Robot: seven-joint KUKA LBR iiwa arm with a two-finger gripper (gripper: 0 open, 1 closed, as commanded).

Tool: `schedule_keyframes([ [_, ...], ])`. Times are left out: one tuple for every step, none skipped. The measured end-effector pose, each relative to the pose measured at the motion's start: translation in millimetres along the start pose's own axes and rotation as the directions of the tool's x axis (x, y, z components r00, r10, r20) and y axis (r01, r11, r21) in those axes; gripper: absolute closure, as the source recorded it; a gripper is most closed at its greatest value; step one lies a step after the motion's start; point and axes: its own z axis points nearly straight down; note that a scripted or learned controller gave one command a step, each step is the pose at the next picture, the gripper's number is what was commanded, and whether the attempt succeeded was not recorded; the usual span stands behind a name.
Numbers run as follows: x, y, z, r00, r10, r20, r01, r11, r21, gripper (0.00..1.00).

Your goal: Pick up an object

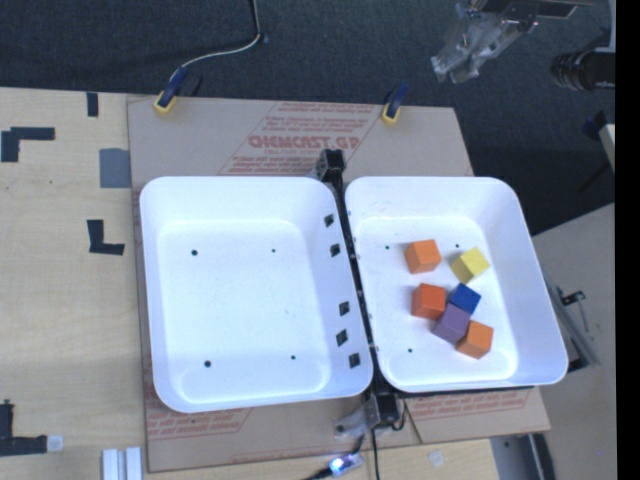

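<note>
Hovering high beyond the right shallow white plastic bin [530, 268], our translucent two-finger gripper [470, 53] carried nothing | its state we could not tell | six small coloured cubes [450, 298] lay clustered in that bin, none lifted | whole pick remained.

Red print on the brown board

One word could be read — "CHEMCAST", in red capitals on the brown board [300, 143] that lay under the two bins, at the board's far edge between the two clamps; after it came a few more red letters, perhaps "GP", partly covered and not certain. Fainter red lines above and below it were too small to make out. More red print showed along the board's near edge, below the left bin [240, 293] — unreadable.
</note>
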Motion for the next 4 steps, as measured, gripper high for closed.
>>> schedule_keyframes([
  [27.4,-18.0,0.1,1.000,-0.001,0.000,0.001,1.000,0.000,1.00],
  [53.2,-44.2,0.0,1.000,-0.001,0.000,0.001,1.000,0.000,1.00],
  [98.9,-75.2,157.9,1.000,-0.003,0.002,0.003,1.000,0.018,1.00],
  [52.8,-76.4,186.2,1.000,0.004,0.001,-0.004,1.000,0.004,1.00],
])
